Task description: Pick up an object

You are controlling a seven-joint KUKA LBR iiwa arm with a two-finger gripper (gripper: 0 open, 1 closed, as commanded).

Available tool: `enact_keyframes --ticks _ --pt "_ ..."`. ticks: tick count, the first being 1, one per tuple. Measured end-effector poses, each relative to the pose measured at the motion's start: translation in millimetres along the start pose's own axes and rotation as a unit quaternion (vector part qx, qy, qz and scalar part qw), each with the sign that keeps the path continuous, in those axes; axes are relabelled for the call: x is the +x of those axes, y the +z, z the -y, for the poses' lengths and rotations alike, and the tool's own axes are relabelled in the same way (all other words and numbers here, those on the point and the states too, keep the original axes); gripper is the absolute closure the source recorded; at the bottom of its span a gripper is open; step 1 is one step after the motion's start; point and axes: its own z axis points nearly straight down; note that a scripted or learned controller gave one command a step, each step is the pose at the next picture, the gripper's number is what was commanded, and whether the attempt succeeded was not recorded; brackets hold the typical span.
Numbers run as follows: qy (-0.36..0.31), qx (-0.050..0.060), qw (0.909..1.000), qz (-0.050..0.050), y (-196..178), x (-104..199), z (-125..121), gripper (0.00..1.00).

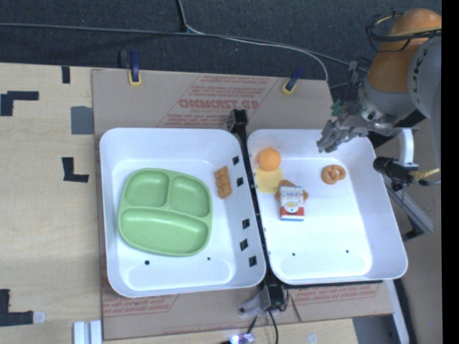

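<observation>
Camera view: gripper [328,143] over right bin's [373,221] far edge, can't tell its state. Orange ball [269,158], yellow block [266,181], small carton [291,202], pretzel [332,173] in right bin. Green tray [166,211], waffle piece [224,182] in left bin [115,156].

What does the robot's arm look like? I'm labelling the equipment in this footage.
The arm is grey, rounded and bulky, with a bright orange band near the top. A looped dark cable runs over that orange part. Its hand is a small dark grey metal piece with thin wires around it. A white curved bracket sits just beside it.
</observation>
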Motion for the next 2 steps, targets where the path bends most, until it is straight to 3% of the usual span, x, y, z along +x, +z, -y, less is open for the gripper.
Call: enact_keyframes --ticks 1,2 --pt "0.000 0.000 1.0000 0.000 -41 1 -1 1.00" --pt "-0.002 0.003 1.0000 -0.001 -50 48 15 1.00"
